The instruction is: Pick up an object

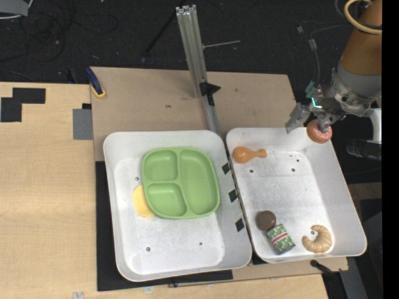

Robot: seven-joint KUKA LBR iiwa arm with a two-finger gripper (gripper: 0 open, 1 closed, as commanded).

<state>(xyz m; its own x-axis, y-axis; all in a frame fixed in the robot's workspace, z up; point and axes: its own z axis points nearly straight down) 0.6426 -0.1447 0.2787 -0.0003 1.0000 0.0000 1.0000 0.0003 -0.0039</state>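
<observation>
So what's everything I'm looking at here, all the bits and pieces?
bins: two, white, side by side on the bench, left bin and right bin
divided plate: one, green, in the left bin
yellow piece: one, partly tucked under the plate's left edge
drumstick toy: one, orange, top left of the right bin
ball: one, brown, lower part of the right bin
small box: one, green, just below the ball
croissant: one, tan, lower right corner of the right bin
doughnut: one, pink, held at the hand above the right bin's top right corner
metal post: one, silver, behind the bins
arm: one, grey and orange, from the right
hand: one, at the doughnut
</observation>
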